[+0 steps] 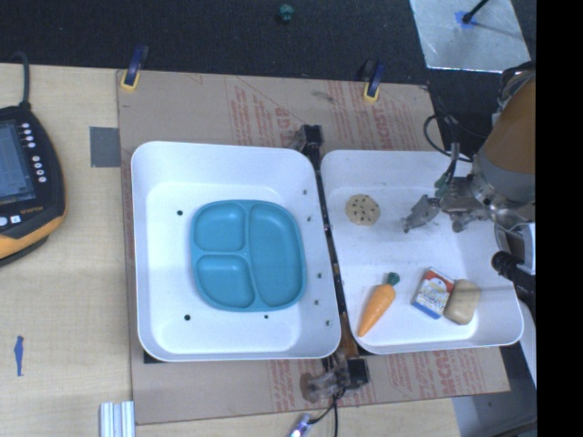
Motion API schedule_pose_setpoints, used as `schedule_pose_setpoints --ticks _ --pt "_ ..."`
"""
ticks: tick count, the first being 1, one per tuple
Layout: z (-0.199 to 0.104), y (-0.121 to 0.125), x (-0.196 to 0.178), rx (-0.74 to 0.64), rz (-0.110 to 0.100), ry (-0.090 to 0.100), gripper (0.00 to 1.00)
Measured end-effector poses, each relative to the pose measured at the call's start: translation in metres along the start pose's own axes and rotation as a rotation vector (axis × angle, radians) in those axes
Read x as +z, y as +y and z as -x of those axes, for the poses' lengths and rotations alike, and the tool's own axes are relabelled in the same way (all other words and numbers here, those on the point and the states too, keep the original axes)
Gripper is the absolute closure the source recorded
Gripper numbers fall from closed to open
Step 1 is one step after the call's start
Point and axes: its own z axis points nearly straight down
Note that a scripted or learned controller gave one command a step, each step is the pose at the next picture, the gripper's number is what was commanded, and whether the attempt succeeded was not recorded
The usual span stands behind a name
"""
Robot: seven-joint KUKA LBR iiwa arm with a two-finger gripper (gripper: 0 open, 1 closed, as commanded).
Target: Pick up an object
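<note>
Camera view looks down on two white bins side by side on the desk [73,299]. Several things lie loose in the right bin [401,167], any of which could be picked. A cookie [363,210] sits near its upper left part. A carrot [377,307] lies tilted near the lower left, green top pointing up and right. Beside it, further right, is a small box [432,294], and touching the box's right side is a pale tan block [463,301].

The gripper [421,217] hangs over the upper middle of that bin, to the right of the cookie and well above the carrot and box. Its fingers [414,221] point left and look slightly parted; nothing is between them. They stay apart from the cookie. The arm [512,144] comes in from the right, over the bin's right edge.

The left bin [155,335] holds a blue divided plate [248,254] near its middle, with three compartments.

Both bins rest on a brown cardboard sheet [228,107] held by blue and yellow clamps [134,66] along its far edge. At the far left of the desk lies a pendant [25,180] with a screen and an orange rim. Beyond the desk the floor is dark.
</note>
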Motion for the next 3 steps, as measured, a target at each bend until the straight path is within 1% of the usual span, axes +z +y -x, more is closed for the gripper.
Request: schedule_pose_setpoints --ticks 1,2,3 --pt "-0.045 -0.092 0.063 -0.003 0.004 -0.001 0.00" --pt "-0.041 -0.091 0.052 -0.006 0.008 -0.009 1.00" --pt "-0.042 -0.091 0.052 -0.006 0.008 -0.009 0.00"
